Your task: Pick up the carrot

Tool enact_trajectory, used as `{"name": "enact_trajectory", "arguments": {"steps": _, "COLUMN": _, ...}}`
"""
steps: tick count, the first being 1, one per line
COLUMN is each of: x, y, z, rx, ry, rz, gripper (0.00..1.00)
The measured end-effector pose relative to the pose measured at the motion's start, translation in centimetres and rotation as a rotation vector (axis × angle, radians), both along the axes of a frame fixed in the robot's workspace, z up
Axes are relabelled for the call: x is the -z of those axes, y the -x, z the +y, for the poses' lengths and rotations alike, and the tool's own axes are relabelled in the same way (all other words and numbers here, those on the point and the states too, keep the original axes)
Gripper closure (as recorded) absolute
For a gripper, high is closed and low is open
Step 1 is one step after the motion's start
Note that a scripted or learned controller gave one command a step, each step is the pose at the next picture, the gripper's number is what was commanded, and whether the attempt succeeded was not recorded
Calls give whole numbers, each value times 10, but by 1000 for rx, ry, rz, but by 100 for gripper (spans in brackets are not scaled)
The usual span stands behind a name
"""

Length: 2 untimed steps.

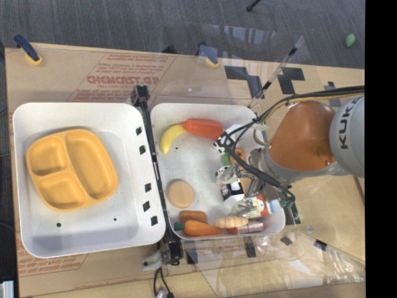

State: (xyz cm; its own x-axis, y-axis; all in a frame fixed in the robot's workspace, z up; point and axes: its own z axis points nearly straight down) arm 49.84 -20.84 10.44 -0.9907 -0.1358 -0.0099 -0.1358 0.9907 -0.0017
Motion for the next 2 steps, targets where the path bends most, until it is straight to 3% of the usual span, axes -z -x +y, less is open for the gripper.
{"name": "enact_trajectory", "arguments": {"steps": 1, "x": -61, "y": -7, "z": 81, "rx": -96, "ry": 0, "rz": 2, "gripper": 0}}
{"name": "enact_trajectory", "arguments": {"steps": 2, "x": 6, "y": -5, "z": 91, "rx": -30, "ry": 4, "rz": -7, "gripper": 0}}
